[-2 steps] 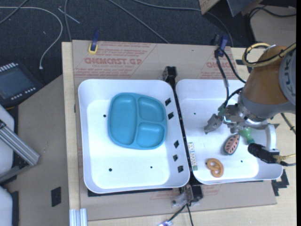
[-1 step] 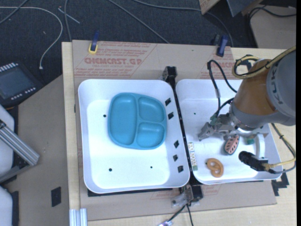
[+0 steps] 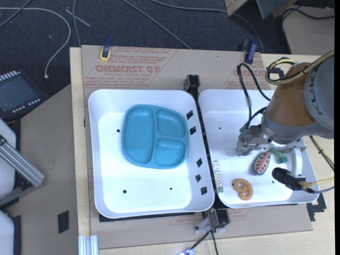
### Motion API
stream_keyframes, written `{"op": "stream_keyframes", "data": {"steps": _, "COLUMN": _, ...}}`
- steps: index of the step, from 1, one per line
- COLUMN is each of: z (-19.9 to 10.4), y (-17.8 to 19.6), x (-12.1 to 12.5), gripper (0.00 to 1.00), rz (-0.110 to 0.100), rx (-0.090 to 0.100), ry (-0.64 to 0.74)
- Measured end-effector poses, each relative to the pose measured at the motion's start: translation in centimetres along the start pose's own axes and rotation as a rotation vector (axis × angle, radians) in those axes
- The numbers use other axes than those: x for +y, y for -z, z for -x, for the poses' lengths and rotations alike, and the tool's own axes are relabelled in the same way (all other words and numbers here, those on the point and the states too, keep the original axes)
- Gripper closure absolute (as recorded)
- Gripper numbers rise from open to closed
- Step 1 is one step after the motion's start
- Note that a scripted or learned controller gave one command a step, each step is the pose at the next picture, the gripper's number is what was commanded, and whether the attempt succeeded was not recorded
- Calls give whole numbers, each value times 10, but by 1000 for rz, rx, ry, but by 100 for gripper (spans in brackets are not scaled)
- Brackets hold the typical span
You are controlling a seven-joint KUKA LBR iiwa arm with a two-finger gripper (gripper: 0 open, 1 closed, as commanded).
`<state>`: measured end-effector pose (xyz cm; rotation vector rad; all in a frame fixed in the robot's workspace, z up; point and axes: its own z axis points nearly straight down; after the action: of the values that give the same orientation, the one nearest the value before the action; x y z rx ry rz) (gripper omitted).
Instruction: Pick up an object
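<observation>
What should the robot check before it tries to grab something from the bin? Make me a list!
1. Is there something to grab? Ok: a pretzel and a pink oval thing lie in the right bin.
2. Is the gripper over that bin? Ok: it sits in the right bin, just left of the pink oval thing.
3. Is the gripper open? Cannot tell: the arm hides too much of it.
4. Is the pretzel free to grab? Ok: it lies alone, apart from the pink oval thing.
5. Is the blue plate out of the way? Ok: it rests in the left bin.
</observation>
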<state>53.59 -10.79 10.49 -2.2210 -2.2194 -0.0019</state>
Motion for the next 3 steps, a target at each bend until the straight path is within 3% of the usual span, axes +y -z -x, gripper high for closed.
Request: {"op": "stream_keyframes", "data": {"steps": 3, "z": -8, "y": 169, "x": 3, "gripper": 100, "rz": 8, "rx": -3, "ry": 2}}
